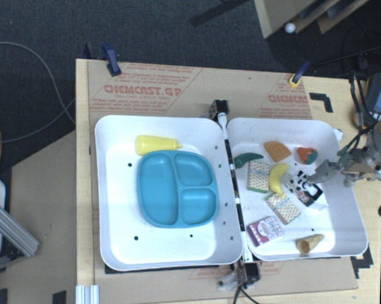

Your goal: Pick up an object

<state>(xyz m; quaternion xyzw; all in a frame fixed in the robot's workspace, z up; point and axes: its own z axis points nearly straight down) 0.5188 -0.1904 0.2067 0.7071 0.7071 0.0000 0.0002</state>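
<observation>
Pincer (310, 180), grip state unclear, hangs beside the banana (277, 178), whose long axis runs nearly upright in view.

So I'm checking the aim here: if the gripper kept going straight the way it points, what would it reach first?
Probably the black-and-white object just beyond the gripper, with the banana farther along; depth is hard to judge from above.

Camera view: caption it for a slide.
Gripper low over right bin clutter; blue divided plate in left bin.
</observation>
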